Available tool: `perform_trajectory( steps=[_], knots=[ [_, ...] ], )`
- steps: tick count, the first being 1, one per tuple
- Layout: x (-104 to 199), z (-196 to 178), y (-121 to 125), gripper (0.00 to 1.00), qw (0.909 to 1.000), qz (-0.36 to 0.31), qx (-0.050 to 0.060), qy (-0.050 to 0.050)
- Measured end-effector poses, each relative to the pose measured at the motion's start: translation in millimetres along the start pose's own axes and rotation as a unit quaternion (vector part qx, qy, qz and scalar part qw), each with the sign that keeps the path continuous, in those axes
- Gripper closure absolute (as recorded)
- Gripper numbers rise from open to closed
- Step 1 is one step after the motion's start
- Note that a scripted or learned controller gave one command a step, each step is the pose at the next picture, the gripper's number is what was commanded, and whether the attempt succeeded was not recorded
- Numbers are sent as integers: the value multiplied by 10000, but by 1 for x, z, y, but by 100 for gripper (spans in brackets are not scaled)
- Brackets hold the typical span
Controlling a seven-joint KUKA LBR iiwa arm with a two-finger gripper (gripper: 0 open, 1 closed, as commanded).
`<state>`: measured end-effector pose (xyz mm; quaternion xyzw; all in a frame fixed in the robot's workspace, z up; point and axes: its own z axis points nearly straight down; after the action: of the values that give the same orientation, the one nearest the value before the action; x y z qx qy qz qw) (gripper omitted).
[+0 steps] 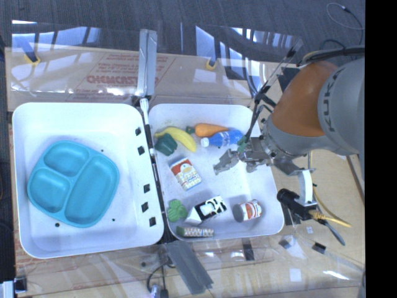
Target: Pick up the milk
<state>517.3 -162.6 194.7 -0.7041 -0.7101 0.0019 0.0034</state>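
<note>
The milk (211, 208) is a small carton with black and white cow patches. It lies on its side near the front of the right bin (263, 225), between a green broccoli (176, 211) and a red-and-white can (248, 211). My gripper (226, 161) hangs over the middle right of that bin, up and slightly right of the milk and well apart from it. Nothing shows in its grasp. The grey arm with its orange band (304, 107) reaches in from the right.
The right bin also holds a banana (180, 136), a carrot (209, 130), a blue bottle (223, 139) just behind the gripper, a green pepper (165, 144), a red-and-white box (185, 173) and a grey ridged piece (197, 231). A blue divided plate (73, 180) lies in the left bin.
</note>
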Motion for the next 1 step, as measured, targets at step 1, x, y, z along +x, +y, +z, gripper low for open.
perform_trajectory(
  steps=[1],
  knots=[
    [16,-13,19,0,9990,-440,-11,-10]
  ],
)
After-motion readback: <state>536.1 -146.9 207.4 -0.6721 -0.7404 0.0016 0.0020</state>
